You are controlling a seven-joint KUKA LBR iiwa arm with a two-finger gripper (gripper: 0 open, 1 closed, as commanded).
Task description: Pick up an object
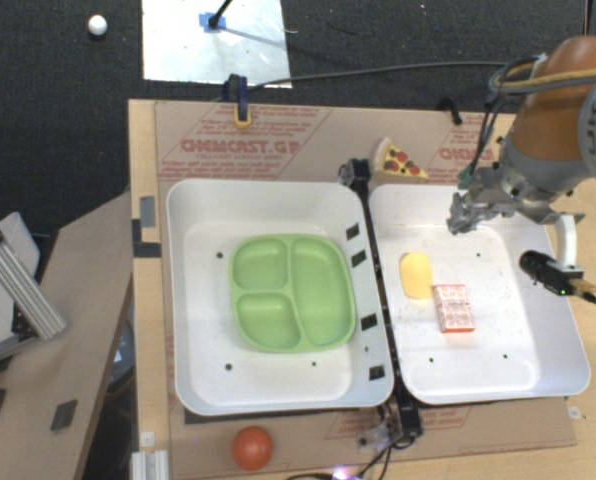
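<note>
**Arm hovering over right bin, objects lying untouched**

The arm is entering from the right, its upper part cut off by the frame edge. Its tool (462, 215) is hanging over the far side of the right bin (538, 373); whether it is open or closed cannot be made out. A yellow rounded object (415, 274) is lying near the bin's middle, with a red-and-white patterned box (454, 308) just beside it, both clear of the tool. A green divided tray (292, 291) is sitting in the left bin (193, 268). A pizza-slice toy (399, 159) and an orange ball (252, 447) are resting on the desk (278, 133) outside the bins.
</note>
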